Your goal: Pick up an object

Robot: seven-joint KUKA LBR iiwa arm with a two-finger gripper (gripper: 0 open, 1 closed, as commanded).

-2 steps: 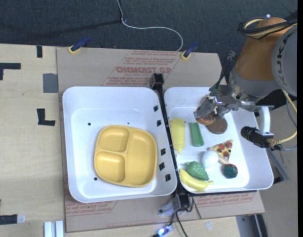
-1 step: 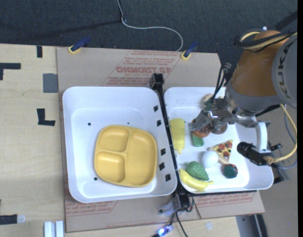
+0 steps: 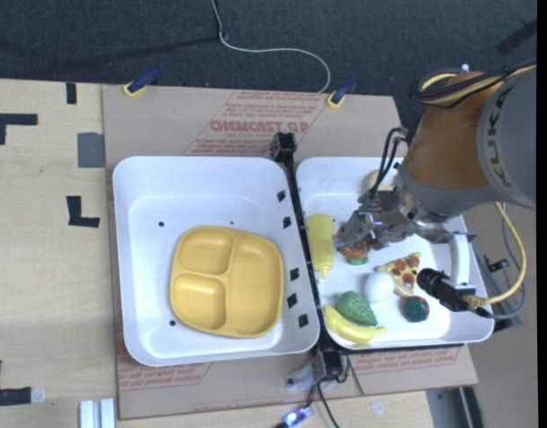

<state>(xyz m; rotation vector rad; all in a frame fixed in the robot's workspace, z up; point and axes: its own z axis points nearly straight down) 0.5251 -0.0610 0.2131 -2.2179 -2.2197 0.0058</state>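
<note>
The small brown-and-orange object (image 3: 355, 254) lies in the right bin (image 3: 345, 175), directly beneath the gripper (image 3: 361, 232), just beside the pale yellow piece (image 3: 321, 243) along the divider. From the camera view you see the gripper low over it, but you cannot tell how wide the tool stands or whether it has anything. Judge it light, rigid toy plastic, likely slick; take it across its narrow middle. The white egg (image 3: 378, 286), pizza slice (image 3: 404, 270) and banana (image 3: 349, 327) crowd nearby.
</note>
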